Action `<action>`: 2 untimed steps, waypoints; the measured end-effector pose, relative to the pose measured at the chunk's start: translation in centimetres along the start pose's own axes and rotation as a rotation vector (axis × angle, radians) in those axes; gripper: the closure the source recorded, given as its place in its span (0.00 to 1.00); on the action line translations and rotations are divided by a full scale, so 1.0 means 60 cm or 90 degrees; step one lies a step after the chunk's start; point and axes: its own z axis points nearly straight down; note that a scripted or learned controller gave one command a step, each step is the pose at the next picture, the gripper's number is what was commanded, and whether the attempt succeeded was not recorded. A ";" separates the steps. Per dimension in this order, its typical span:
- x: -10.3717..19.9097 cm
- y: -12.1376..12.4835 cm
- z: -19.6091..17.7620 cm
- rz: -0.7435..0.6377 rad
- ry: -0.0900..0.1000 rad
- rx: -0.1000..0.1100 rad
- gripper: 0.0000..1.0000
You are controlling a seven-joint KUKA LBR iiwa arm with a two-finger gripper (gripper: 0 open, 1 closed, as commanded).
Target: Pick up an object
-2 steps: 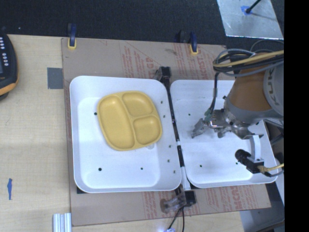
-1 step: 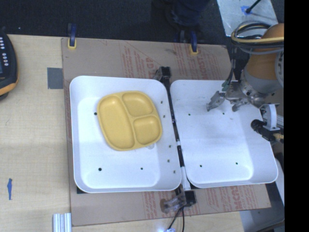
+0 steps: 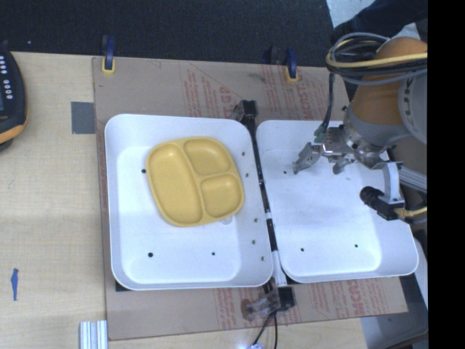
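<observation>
A yellow divided plate (image 3: 195, 180) with three compartments lies flat in the left bin (image 3: 131, 260), toward its back half. My gripper (image 3: 317, 167) hangs over the back part of the right bin (image 3: 392, 264), well to the right of the plate. It is open, its two fingers spread apart with only bare white bin floor showing between them. The grey arm with its orange band (image 3: 385, 78) enters from the upper right.
A black cable end (image 3: 378, 201) from the wrist hangs over the right bin's right side. Both bins sit on a cardboard sheet (image 3: 182, 86) clamped at the back. A black and orange handset (image 3: 9, 93) lies at the far left edge of the bench.
</observation>
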 end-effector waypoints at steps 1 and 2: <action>0.048 -0.102 -0.062 0.002 0.000 0.001 0.00; 0.121 -0.101 -0.058 -0.001 0.000 0.001 0.00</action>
